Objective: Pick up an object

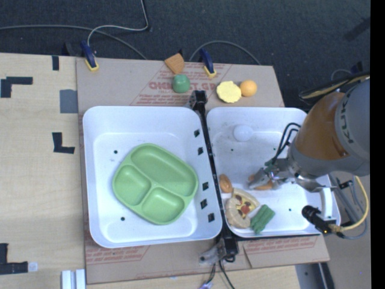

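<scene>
My gripper (262, 179) is low in the right bin (283, 116), left of the orange-banded wrist. A small orange-brown piece (266, 186) lies right under its tip, touching or nearly so; whether it is gripped is unclear. To the left of the gripper lies a small brown bread-like item (225, 183). In the bin's front left corner are a round pizza-like toy (242, 208) and a green oblong item (262, 218) against it. A pale round object (243, 132) rests near the back of this bin.
The left bin (99, 161) holds a green three-part plate (156, 182). Behind the bins on the cardboard lie an orange wedge (175, 62), a green ball (180, 83), a yellow piece (228, 91) and an orange ball (248, 88). Black clips line the divider between the bins.
</scene>
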You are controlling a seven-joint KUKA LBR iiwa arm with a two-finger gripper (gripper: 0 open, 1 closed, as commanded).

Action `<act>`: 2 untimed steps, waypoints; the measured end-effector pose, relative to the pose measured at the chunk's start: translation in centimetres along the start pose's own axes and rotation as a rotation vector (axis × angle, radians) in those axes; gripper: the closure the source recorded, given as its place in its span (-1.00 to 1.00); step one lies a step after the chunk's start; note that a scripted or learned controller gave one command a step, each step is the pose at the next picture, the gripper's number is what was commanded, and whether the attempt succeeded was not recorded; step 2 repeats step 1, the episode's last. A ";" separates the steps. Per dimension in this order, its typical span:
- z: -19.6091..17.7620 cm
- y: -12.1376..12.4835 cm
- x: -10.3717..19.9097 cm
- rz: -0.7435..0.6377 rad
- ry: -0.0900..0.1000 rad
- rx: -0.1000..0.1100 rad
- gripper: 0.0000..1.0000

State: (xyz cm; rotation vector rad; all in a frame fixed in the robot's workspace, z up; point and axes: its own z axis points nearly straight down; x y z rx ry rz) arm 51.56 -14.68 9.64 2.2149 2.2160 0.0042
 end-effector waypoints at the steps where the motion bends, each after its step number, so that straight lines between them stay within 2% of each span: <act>1: -8.8 3.4 7.7 -0.002 0.005 0.008 1.00; 2: -8.8 3.4 7.7 -0.002 0.005 0.008 1.00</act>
